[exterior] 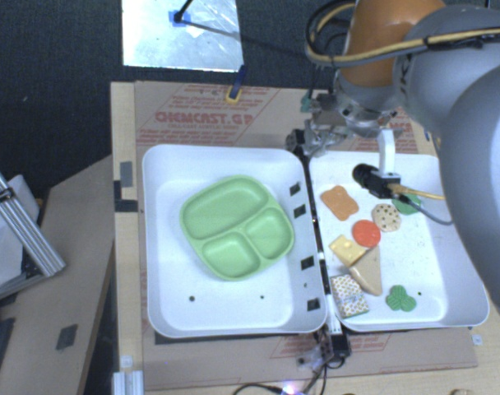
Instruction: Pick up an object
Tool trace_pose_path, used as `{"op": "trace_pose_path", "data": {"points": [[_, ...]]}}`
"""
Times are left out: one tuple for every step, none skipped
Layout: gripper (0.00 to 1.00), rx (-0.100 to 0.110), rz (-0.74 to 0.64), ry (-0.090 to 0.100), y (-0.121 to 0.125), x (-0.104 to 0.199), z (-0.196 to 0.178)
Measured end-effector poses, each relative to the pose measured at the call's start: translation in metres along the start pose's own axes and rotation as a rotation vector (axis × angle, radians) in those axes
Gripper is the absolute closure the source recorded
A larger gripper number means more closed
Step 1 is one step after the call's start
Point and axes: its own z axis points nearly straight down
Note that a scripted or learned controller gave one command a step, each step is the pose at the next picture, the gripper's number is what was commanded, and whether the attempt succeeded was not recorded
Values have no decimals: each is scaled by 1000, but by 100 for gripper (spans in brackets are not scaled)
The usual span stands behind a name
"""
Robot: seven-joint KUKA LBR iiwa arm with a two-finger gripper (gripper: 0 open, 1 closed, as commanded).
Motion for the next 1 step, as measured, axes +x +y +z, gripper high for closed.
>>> {"op": "trace_pose_path", "data": {"points": [[100,2,0,0,-7,6,2]]}}
